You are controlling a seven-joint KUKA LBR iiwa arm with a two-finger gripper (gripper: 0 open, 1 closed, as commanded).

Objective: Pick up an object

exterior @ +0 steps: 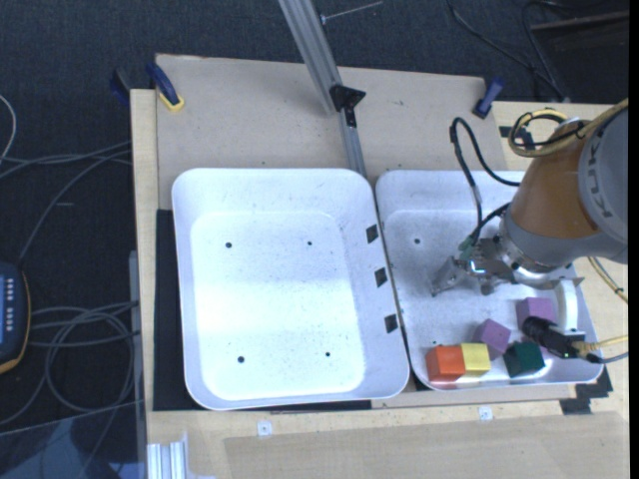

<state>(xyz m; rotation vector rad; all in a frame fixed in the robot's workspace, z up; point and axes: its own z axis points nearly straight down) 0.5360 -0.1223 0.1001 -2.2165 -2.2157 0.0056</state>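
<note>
The pincer (461,275) is poised over bare bin floor, its state undeterminable. The approach is underway. A shift toward five o'clock, to the purple block (494,332), is needed.

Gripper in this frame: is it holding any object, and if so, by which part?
Nothing is held. The gripper hangs over bare floor of the right bin, and the orange block, yellow block and purple block lie apart from it.
</note>
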